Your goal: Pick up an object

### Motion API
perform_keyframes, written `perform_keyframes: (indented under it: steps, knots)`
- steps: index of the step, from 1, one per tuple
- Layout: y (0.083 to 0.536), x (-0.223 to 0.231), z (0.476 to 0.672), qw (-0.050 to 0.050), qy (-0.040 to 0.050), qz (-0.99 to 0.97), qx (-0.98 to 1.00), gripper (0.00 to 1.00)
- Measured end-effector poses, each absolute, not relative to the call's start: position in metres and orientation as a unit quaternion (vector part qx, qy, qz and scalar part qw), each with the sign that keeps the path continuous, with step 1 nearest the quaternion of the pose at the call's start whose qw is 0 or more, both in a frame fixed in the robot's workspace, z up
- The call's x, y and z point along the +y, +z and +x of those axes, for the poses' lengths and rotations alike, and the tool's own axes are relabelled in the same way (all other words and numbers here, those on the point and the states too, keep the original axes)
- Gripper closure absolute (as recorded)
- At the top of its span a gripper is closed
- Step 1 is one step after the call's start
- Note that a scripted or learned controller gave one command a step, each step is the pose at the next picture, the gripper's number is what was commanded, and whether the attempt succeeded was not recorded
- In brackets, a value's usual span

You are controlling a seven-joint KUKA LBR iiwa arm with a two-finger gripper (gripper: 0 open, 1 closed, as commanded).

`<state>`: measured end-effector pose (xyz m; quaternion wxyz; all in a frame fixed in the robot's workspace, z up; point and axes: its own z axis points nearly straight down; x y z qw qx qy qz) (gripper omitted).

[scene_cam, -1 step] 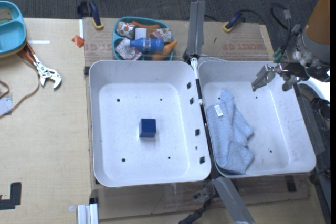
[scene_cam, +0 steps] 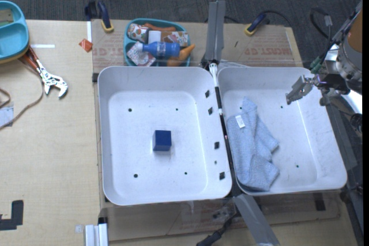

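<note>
Your gripper [scene_cam: 311, 89] hung empty, fingers apart, so you needed to descend squarely onto the cloth [scene_cam: 252, 144] below-left.

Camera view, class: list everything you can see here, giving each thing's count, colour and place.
bins: two, white, side by side on the bench
block: one, blue, in the left bin
cloth: one, light blue, crumpled in the right bin
tub: one, teal, full of small items, behind the left bin
wrench: one, silver, on the bench at left
clamps: two, blue and yellow, at the back edge
pincer: one, grey, above the right bin's far right corner
</note>
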<state>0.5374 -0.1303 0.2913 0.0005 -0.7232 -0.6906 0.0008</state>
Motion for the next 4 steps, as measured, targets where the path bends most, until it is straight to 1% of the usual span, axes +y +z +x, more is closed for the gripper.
perform_keyframes:
  steps: [1, 2, 3, 4]
  knots:
    - [0.284, -0.154, 0.523, 0.000, 0.0007, -0.734, -0.679, 0.00]
    - [0.292, -0.154, 0.524, 0.000, 0.0013, -0.734, -0.679, 1.00]
    - [0.186, -0.115, 0.556, 0.001, 0.0018, -0.783, -0.623, 1.00]
    - [0.186, -0.116, 0.556, 0.001, 0.0017, -0.783, -0.622, 0.00]
